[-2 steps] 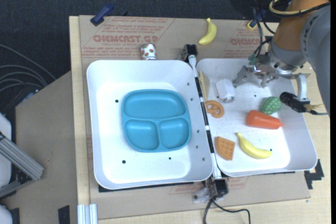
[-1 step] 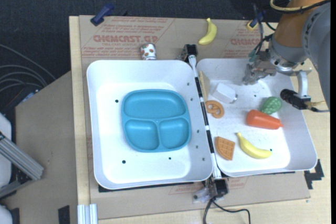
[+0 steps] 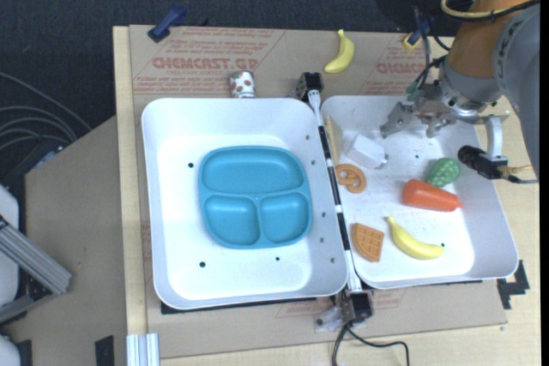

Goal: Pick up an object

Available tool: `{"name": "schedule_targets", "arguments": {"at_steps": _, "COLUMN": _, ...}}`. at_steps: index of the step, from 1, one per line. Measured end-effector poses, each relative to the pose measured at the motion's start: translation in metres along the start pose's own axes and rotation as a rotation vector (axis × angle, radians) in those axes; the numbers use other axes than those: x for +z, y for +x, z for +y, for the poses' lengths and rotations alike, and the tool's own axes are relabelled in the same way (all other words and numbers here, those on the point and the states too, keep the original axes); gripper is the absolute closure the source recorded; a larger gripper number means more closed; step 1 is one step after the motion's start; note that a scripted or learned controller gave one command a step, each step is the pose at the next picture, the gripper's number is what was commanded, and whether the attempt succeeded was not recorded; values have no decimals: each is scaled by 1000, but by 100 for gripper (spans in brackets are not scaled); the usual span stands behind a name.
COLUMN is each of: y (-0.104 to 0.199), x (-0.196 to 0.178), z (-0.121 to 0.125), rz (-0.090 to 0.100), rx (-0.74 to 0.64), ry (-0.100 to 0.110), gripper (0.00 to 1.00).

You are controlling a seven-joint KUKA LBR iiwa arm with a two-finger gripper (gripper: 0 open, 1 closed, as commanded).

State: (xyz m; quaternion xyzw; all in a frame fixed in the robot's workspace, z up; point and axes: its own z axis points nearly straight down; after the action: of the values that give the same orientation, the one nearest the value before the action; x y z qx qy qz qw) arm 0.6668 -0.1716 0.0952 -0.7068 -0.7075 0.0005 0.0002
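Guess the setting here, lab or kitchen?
Most likely a robot lab test bench: two white bins on a board, toy food like the carrot and banana, loose cables on carpet.

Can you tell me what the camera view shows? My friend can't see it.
A robot arm's hand hovers over the right white bin, which holds a carrot, a banana, a waffle and a pretzel. The left bin holds a blue divided tray.

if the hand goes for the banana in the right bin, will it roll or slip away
The banana looks like smooth, glossy toy plastic, so probably light and slippery. Its curve lies flat on the right bin floor, so it would likely spin or slide rather than roll.
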Motion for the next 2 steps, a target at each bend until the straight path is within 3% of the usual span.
{"name": "schedule_targets", "arguments": {"at_steps": 2, "y": 28, "x": 10, "z": 0, "rz": 1, "rx": 0, "ry": 1, "gripper": 0}}
